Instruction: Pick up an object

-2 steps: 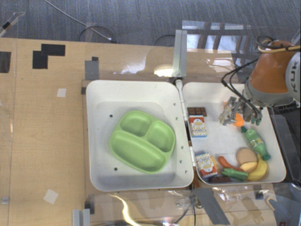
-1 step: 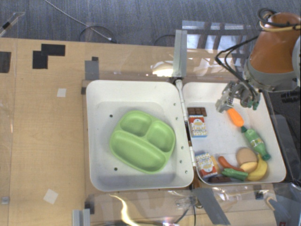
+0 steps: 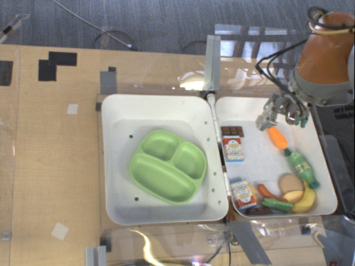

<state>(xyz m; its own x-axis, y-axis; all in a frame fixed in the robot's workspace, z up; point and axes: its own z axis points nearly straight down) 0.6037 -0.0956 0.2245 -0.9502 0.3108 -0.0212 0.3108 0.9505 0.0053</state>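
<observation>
— Down at the front of the right bin [image 3: 327, 204] sit a yellow banana [image 3: 304, 200], a round tan potato [image 3: 290, 184] and a small snack box [image 3: 242, 193].

— Where is the carrot [image 3: 277, 137]?

— Farther back, lying flat. It is smooth and orange. Its long side runs slantwise from back-left to front-right.

— And the pincer [image 3: 283, 114]?

— Right above the carrot's back end. I cannot tell how wide it is, or whether it touches the carrot.

— What is in the left bin [image 3: 119, 204]?

— One green plastic tray [image 3: 168, 165] with three parts.

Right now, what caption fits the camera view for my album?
Robot claw hovers over the toy carrot in the right bin; green plate waits left.
</observation>
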